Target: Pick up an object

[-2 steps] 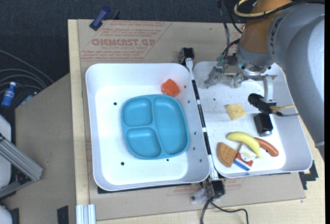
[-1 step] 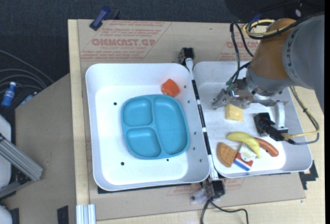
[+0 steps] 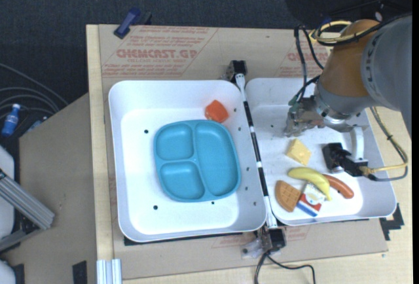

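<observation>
1. Arm [image 3: 366, 67]: cut off by right edge; upper links out of frame.
2. Gripper [image 3: 298, 120]: fingers too small and dark to tell their state.
3. Red-and-blue item [image 3: 309, 205]: partly under banana [image 3: 313, 180]; kind unclear.
4. Right bin [image 3: 275, 89]: far right rim hidden behind arm.

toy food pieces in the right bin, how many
4 that I can make out: a cheese wedge near the middle, a banana below it, a sausage at its right, a cookie at front left. Others may be hidden.
</observation>
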